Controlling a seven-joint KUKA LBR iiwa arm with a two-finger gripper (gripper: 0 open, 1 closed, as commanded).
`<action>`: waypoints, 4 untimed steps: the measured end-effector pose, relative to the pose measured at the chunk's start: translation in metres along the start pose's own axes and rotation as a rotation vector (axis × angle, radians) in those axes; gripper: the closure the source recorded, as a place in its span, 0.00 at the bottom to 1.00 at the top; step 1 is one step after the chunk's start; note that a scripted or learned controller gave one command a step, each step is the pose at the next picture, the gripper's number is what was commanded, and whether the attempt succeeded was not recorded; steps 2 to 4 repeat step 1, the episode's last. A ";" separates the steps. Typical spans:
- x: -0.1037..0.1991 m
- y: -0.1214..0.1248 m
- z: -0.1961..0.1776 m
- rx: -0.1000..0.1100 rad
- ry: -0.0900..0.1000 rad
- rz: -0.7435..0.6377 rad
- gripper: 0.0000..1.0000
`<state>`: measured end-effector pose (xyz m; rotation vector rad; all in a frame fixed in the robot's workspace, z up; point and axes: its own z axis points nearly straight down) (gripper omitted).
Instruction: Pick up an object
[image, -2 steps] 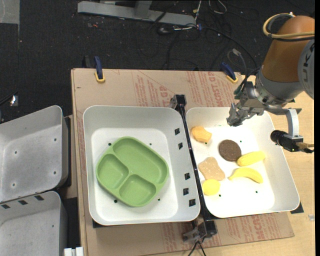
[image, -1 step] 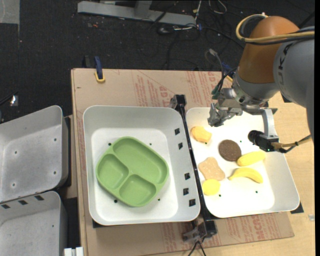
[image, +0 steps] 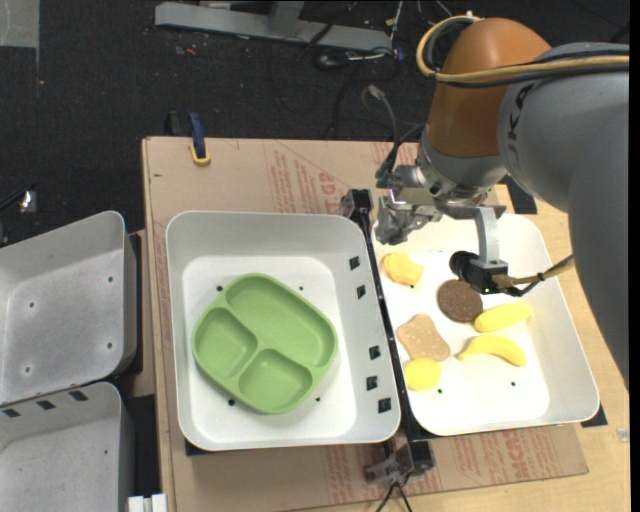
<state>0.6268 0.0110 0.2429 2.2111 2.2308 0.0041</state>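
Here, the gripper (image: 402, 222) is seen poised over the right bin's (image: 520, 400) far left corner; its finger spread cannot be told. Toy foods, including a brown cookie (image: 459, 300), are scattered below it.

Matt green plastic tray (image: 264, 343) lies in a smooth white plastic bin (image: 190, 250).

Bright, even overhead light — white bins (image: 560, 395) nearly glare; floor dark, focus slightly soft.
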 end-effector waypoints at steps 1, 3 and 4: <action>0.052 -0.001 0.007 0.002 -0.001 0.002 1.00; 0.052 -0.001 0.007 0.002 -0.001 0.002 1.00; 0.052 -0.001 0.007 0.002 -0.001 0.002 1.00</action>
